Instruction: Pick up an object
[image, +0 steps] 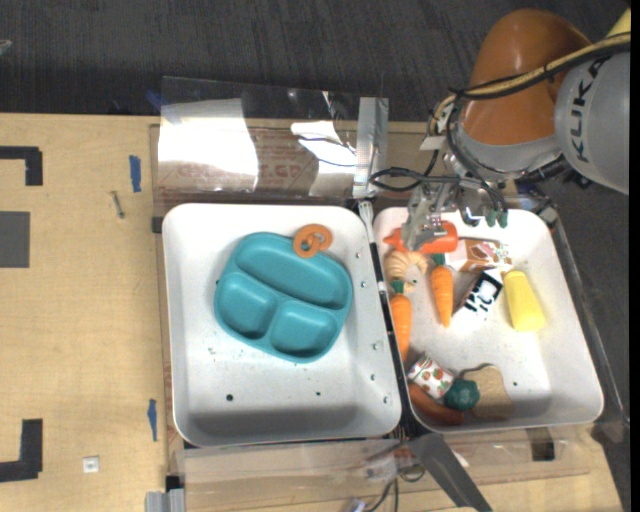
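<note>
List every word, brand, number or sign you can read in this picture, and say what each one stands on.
"KUKA": dark letters on the grey robot arm, running up its casing at the top right; the last letters are cut off at the picture's edge.
Small black-and-white packet in the right white bin: white marks, too blurred to read.
Small patterned red-and-white packet near that bin's front: print too small to read.

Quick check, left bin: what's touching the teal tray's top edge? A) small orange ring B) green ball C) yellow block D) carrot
A: a small orange ring sits at the upper right rim of the teal tray in the left bin; the carrots, yellow block and green ball all lie in the right bin.
</note>
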